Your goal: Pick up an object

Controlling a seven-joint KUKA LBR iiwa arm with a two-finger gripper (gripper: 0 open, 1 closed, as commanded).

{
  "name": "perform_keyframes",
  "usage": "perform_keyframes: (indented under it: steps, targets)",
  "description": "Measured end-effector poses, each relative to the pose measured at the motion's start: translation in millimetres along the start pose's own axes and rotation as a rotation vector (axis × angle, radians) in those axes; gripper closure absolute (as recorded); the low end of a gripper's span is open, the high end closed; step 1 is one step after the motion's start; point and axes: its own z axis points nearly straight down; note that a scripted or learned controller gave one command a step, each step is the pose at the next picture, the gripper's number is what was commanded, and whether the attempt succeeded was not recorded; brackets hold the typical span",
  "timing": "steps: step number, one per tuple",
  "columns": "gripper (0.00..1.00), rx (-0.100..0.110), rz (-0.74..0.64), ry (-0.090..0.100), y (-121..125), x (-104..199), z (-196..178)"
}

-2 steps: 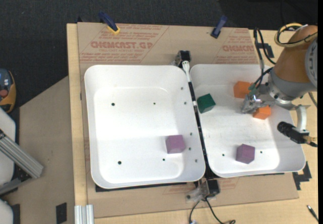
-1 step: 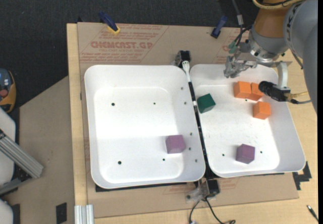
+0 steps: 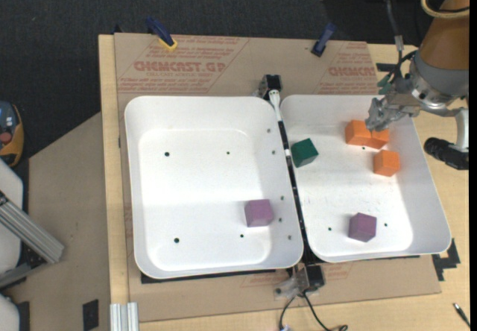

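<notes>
Start at the left: one purple foam cube (image 3: 258,212) sits in the left white bin (image 3: 141,173), untouched. In the right white bin (image 3: 425,203), a green block (image 3: 303,151) leans by the near wall. The jaws (image 3: 378,119) hang right over the far orange block (image 3: 363,134); you can't tell their state. They might bump it away, or knock the second orange block (image 3: 386,162) just beside it.

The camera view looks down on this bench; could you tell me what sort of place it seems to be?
Most likely a robotics lab's grasping test bench. Two white bins, left and right, sit clamped on a cardboard sheet, coloured foam-like blocks such as the green block lie scattered, and the tool hovers at an orange block.
</notes>
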Motion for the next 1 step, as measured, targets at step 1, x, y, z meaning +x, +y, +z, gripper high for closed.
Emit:
perform_keyframes:
  steps: [1]
  targets:
    - [1.0,0.002,-0.016,0.008,-27.4,118.6,-5.1]
